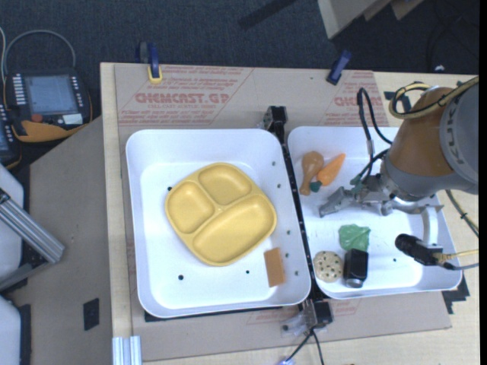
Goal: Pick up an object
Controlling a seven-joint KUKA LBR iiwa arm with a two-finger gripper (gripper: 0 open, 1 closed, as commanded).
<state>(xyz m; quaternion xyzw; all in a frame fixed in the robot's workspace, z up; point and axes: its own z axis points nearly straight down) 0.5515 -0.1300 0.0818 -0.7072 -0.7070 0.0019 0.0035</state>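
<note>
Gripper location, camera view: you find it over the middle of the right bin, with the grey arm reaching in across the bin's right edge and the tip pointing toward the left edge. From this angle you cannot tell whether the gripper is released or clenched.

Note where the objects lie in the right bin:
- An orange carrot lies tilted near the far left corner, just beyond the gripper tip and apart from it.
- A tan food piece lies just beside the carrot, close to the bin's left edge.
- A green lump lies on the near side of the gripper, about midway across the bin.
- A round speckled cookie lies in the near left corner.
- A black block lies just beside the cookie on its right, close to the near edge and right below the green lump.

Note the contents of the left bin:
- A yellow plate with three compartments lies flat in the middle.
- A small brown block lies near the near right corner, just off the plate's rim.

Both bins sit side by side on the bench, their inner edges nearly touching.
</note>
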